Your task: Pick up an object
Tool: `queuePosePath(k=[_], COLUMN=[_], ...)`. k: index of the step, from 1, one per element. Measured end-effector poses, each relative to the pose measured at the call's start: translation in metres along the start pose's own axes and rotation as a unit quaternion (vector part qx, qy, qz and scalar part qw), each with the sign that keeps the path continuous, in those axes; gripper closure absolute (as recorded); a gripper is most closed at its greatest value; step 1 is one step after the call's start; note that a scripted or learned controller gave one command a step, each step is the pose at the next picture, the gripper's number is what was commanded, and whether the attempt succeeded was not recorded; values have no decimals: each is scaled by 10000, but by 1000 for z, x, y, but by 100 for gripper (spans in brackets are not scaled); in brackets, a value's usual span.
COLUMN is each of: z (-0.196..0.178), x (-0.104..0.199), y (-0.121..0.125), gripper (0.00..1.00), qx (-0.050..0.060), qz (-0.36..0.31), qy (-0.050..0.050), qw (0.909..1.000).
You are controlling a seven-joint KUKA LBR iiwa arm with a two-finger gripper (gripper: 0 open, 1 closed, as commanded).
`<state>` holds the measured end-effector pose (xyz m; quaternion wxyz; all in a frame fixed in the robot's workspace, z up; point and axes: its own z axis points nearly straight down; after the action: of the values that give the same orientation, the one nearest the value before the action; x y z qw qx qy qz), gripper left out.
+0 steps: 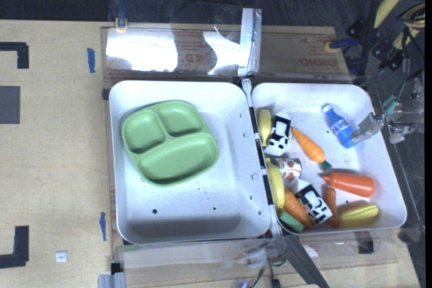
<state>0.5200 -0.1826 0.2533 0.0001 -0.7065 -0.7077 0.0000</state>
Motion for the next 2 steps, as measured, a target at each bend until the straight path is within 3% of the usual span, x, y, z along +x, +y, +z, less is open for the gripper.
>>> queuePosePath(k=[1,2], z=[109,159], x=[12,-21], y=[57,99], gripper=[0,0], qx=[0,-25], qz=[-607,-259], qy=[1,27], qw=[9982,9997])
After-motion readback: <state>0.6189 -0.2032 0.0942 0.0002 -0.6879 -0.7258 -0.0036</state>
